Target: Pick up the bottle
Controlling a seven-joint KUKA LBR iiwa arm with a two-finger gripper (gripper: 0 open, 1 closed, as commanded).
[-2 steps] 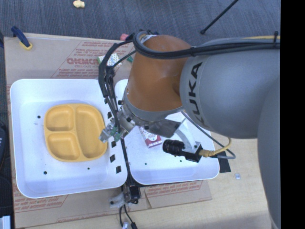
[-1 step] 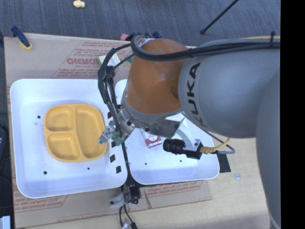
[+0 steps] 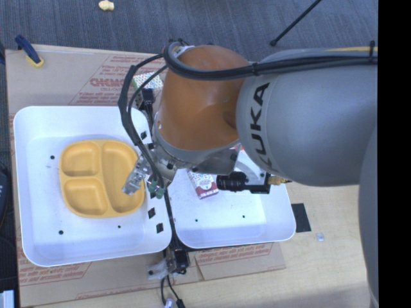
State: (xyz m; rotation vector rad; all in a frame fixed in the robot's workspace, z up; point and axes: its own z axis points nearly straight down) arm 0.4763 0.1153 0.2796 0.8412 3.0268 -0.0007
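Reading "KUKA" on grey arm [image 3: 308, 120]; cardboard [image 3: 96, 82] print red, illegible.

**Arm over the bins**

The grey arm [image 3: 302, 120] (orange band at the wrist) hangs above the right bin [image 3: 257, 226]. A yellow divided plate [image 3: 96, 175] lies in the left bin [image 3: 32, 191]; a small red-and-white packet [image 3: 204, 185] shows beneath the arm.

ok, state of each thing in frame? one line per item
yellow divided plate: lying flat in the left bin, right side up, its three compartments bare.
left bin: flat on the bench, holds the plate.
right bin: flat on the bench, mostly hidden under the arm.
small red and white carton: lying in the right bin, partly covered by the arm.
gripper: over the plate's right edge, nothing seen between its fingers.
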